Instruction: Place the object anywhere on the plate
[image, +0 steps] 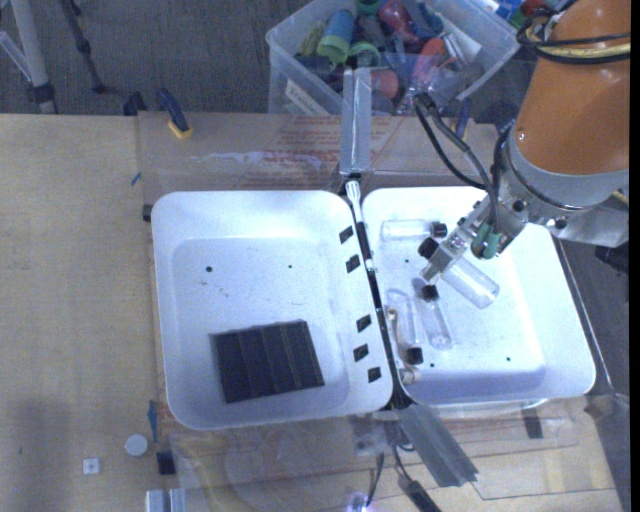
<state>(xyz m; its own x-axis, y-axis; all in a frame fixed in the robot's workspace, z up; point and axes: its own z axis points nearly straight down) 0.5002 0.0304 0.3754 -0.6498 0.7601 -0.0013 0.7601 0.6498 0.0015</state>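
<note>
The clear plastic objects (476, 284) lie in the right bin (560, 350), and they are hard to make out: see-through against white, their outlines show only as faint edges and glints. At least three can be picked out: one flat piece near the bin's far wall, one tube-like piece just beside the gripper (440, 262), and one or two nearer the divider, whose exact count cannot be told. A few small black specks lie among them, and what they are is unclear. The gripper hangs low over the middle of this bin, at or near the tube-like piece; whether it is spread or closed cannot be told, nor whether it has hold of anything. The arm (575, 110) is cut off by the top and right edges, its orange band filling the corner. One dark ribbed plate (268, 360) lies flat in the near part of the left bin (180, 240), well apart from the gripper, with nothing on it. Five small black tabs (362, 323) run along the seam between the two bins. Beyond the bins stands one clear tub (300, 60) of coloured items, partly cut off at the top.
</note>
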